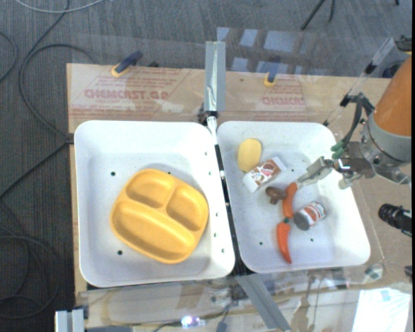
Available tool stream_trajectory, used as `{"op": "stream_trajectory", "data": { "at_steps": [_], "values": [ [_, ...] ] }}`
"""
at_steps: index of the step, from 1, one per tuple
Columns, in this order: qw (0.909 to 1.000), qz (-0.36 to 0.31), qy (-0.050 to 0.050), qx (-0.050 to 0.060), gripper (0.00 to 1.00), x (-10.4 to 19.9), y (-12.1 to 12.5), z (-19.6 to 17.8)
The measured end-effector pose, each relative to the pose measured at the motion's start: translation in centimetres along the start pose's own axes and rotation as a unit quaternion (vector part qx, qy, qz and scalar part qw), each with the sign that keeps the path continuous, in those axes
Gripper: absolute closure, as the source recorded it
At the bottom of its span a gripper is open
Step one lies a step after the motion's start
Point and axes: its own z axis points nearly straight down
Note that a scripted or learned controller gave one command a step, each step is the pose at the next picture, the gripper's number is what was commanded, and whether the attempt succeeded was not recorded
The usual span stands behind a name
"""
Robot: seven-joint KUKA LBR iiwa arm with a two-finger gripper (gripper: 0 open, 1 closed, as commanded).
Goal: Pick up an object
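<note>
Right bin (346,244) crowded centrally; gripper (318,171) hovers above its right side.

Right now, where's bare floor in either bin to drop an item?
Left bin: bare strip along the far wall and left edge, around the yellow tray. Right bin: far right corner, and near left corner beside the carrot. Crowded: its middle, with the potato, carton, can and end effector.

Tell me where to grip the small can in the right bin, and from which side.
Grip the can across its round body, probably coming straight down. It lies on its side, so the fingers should close across the curved wall. The carrots crowd its left; the right is freer.
</note>
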Motion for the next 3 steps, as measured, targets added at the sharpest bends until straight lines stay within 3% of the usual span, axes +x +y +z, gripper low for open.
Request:
{"op": "stream_trajectory", "data": {
  "at_steps": [1,2,3],
  "values": [
    [0.9993,-0.037,0.001,0.000,0.00,2.9,0.3,17.6],
    [0.9918,0.127,0.000,-0.005,0.00,4.0,3.9,18.2],
    [0.9919,0.127,0.001,-0.007,1.00,4.0,4.2,17.1]
  ]
}}
